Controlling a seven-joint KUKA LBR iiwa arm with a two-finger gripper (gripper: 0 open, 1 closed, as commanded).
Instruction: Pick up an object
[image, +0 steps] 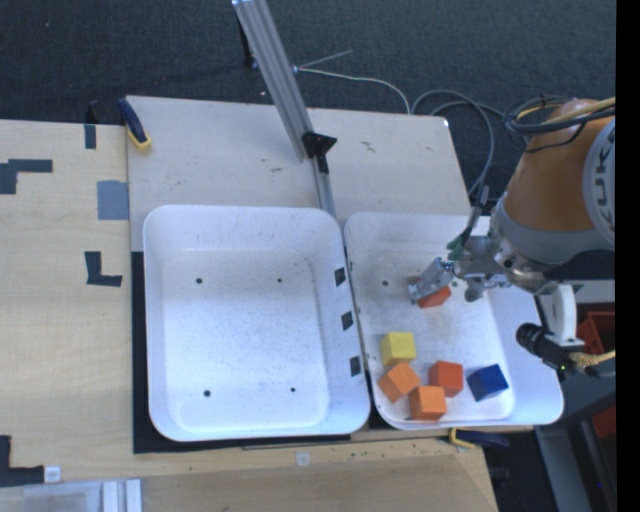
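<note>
My gripper (432, 287) hangs over the middle of the right bin (372, 240), reaching in from the right. A small red-orange block (436, 297) sits between its fingertips, and the gripper is shut on it. Nearer the bin's front lie a yellow cube (398, 347), two orange cubes (400, 380) (428, 402), a red-orange cube (447, 376) and a blue cube (487, 381), all apart from the gripper.
The left bin (160, 300) stands beside the right one, joined at a shared wall. A slanted metal rail (285, 85) comes down from the top to the bins' back edge. Cables (450, 100) lie behind the right bin.
</note>
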